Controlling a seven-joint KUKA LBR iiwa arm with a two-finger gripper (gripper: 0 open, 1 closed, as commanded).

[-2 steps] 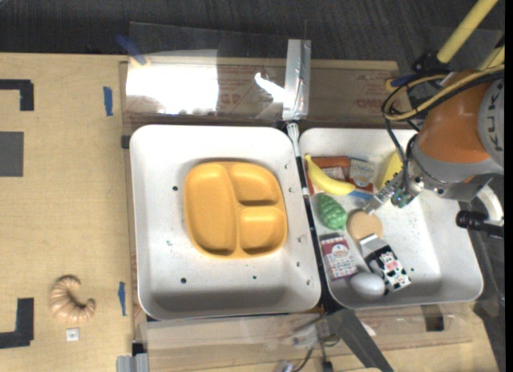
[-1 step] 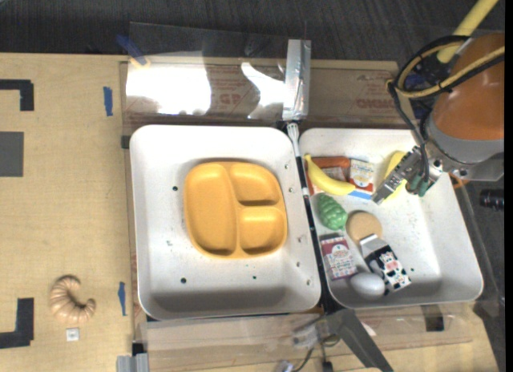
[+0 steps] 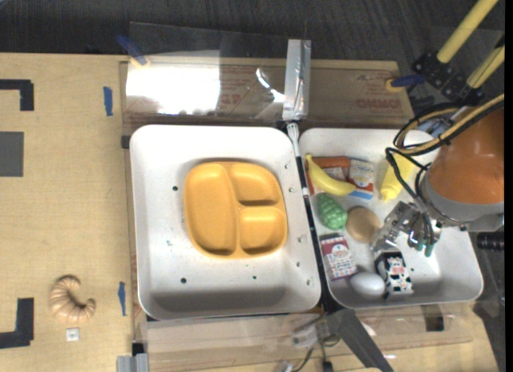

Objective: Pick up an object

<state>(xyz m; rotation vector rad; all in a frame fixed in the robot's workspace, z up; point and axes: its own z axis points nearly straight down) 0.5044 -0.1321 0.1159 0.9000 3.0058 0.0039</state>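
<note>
Approach step: your claw (image 3: 407, 232) hovers above the brown ball (image 3: 362, 223); jaw state unclear; lower and close.

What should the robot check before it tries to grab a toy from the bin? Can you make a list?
1. Gripper over the right bin, where the toys are: ok.
2. Toy close by to pick: ok, the black-and-white cow sits just below it.
3. Space around the cow: not ok, the white egg lies right beside it.
4. Fingers open: cannot tell.
5. Already holding something: cannot tell.
6. Left bin holds the yellow divided plate, well away from the arm: ok.
</note>
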